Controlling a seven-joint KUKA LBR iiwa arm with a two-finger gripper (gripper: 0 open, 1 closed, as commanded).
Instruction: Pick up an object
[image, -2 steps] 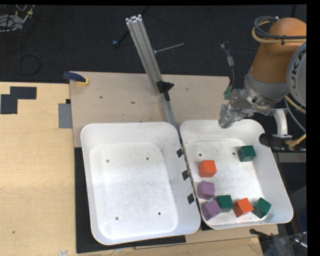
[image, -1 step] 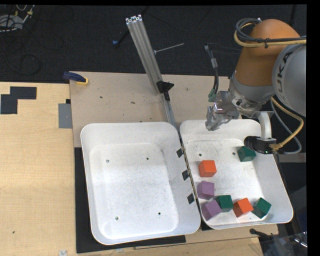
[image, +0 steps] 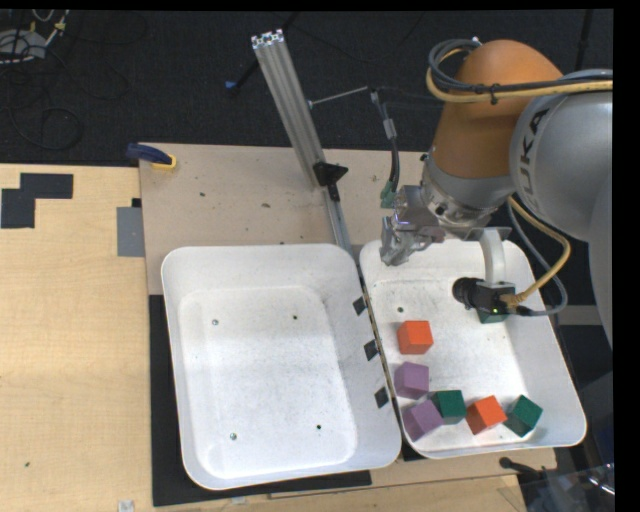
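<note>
White plastic is what we are meeting first: the left bin (image: 265, 370) is lying nearest us beside the right bin (image: 545, 360), and the two are sitting edge to edge on the table (image: 70, 330).

In the near part of the right bin we are seeing a cluster of small cubes. A green cube (image: 523, 414) is sitting closest to the near right corner, with an orange cube (image: 486, 413) just beside it on its left. Next along, a second green cube (image: 450, 404) is touching a purple cube (image: 422, 418), and another purple cube (image: 411, 380) is sitting just behind that one. A little farther back, a second orange cube (image: 415, 336) is lying apart from the rest, towards the middle of the bin.

Beyond the cubes, the pincer (image: 398, 243) is hanging over the far left corner of the right bin, well apart from every cube. We cannot tell how it is set, and we are seeing nothing gripped in it.

Farther still, the grey arm (image: 565, 150) with its orange band (image: 490, 110) is reaching in from the right, and a slanted aluminium rail (image: 290, 105) is rising behind the bins.
</note>
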